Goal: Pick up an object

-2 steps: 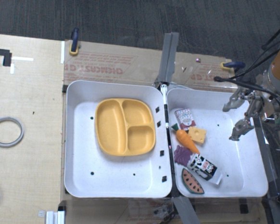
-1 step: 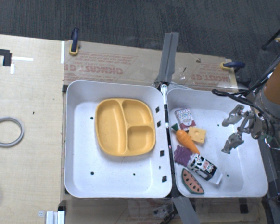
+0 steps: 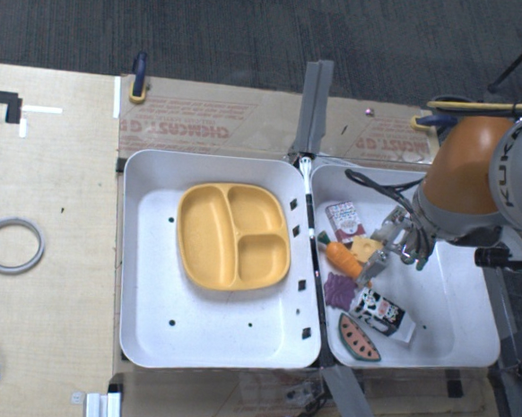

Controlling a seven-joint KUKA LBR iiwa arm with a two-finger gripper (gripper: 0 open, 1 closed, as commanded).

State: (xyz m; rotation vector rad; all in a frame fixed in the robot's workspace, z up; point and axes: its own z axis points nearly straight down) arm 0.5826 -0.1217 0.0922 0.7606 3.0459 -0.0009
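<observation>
Camera view: you are looking down on two shallow white bins side by side; the left white bin (image 3: pixel 143 329) bears a yellow three-compartment plastic plate (image 3: pixel 234 236), and the right white bin (image 3: pixel 450 326) holds the loose toys.
Gripper: the two-finger gripper (image 3: pixel 371 264) hangs low over the left part of the right bin, at the end of the grey arm with its orange band (image 3: pixel 467 165).
Fingers: you cannot tell whether they are parted or closed, since wrist and clutter blur together there; nothing is plainly seen between them.
Task's thing: the small orange toy carrot (image 3: pixel 343 259) lies in the right bin near its left wall, just beside the gripper tip.
Neighbours: a pale yellow block (image 3: pixel 364 248) touches the carrot's upper right end, a purple grape-like toy (image 3: pixel 337 290) sits just below, a pink-and-white packet (image 3: pixel 345 220) above, a black-and-white carton (image 3: pixel 380 313) and a watermelon slice toy (image 3: pixel 358 338) lower down.
Long axis: the carrot runs diagonally, from upper left to lower right.
Pointing: its green top seems to face upper left, toward the bin wall; the narrow end lower right.
Doing it well: set your fingers across that diagonal, at the carrot's middle, and come straight down so the yellow block is not pinched too.
</observation>
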